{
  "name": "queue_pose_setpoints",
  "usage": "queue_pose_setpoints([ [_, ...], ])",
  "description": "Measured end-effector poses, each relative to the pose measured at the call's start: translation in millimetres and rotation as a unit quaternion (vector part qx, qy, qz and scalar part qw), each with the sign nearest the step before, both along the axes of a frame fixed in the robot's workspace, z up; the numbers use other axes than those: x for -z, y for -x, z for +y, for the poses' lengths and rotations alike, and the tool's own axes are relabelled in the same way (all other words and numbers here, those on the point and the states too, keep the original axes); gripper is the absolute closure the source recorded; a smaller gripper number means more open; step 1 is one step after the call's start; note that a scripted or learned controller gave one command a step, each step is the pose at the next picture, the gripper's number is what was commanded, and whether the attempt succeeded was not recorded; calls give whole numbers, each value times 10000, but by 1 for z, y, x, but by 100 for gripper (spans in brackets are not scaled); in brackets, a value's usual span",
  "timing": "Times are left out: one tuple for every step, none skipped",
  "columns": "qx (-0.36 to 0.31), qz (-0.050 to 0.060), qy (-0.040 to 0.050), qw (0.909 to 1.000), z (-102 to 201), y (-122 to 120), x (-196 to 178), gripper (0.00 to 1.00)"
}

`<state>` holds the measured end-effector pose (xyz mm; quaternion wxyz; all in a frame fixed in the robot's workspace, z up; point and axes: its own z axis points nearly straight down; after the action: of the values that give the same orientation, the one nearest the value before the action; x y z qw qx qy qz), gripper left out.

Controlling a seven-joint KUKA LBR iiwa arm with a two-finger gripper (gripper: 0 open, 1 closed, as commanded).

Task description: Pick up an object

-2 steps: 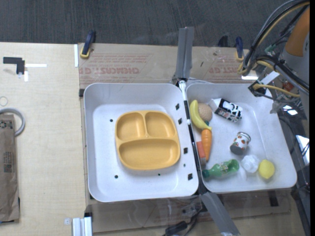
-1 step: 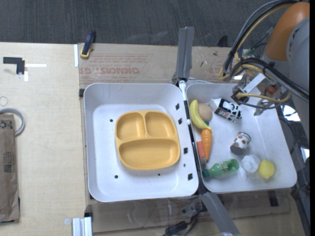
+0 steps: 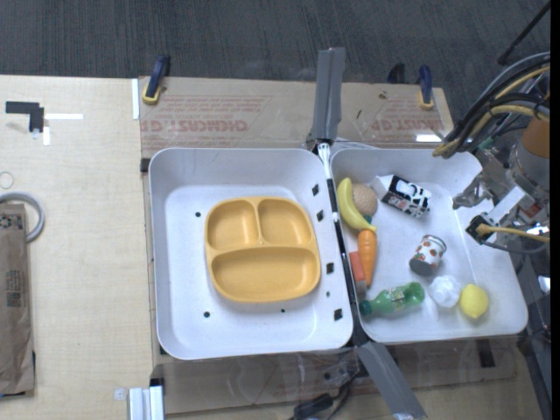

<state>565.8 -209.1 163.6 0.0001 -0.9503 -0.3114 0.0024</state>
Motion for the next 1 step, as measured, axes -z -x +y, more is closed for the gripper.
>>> queue_pose_setpoints([
  [-359, -126, 45, 9993, 25, -45, 52, 0],
])
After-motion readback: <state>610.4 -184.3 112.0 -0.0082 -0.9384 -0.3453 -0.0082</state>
